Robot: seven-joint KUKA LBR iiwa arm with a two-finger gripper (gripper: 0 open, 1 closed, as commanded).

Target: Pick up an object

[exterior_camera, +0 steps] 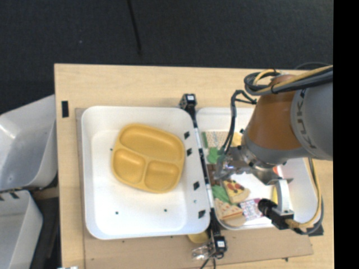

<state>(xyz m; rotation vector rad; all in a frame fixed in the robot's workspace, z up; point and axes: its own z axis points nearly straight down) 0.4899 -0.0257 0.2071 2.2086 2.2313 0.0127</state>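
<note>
Objects for picking sit jumbled in the right bin, a small heap of flat, colourful pieces pressed against its left wall: a green piece up top, a yellowish printed card with red marks in the middle, and a pale wedge-shaped piece lowest, beside a small pink-and-white packet. Over them hangs the arm, smooth grey casing with a broad, glossy orange band, black cables looping off its top. The tool is down low among the heap, at its upper part near the green piece, but its metal tip blurs into the clutter and I cannot tell how it stands or whether anything is in it. Across the divider, the left bin, shallow, white and round-cornered, carries a mustard-yellow plastic plate, rounded-square, moulded into three compartments. Both bins rest on the pale wood bench.
</note>
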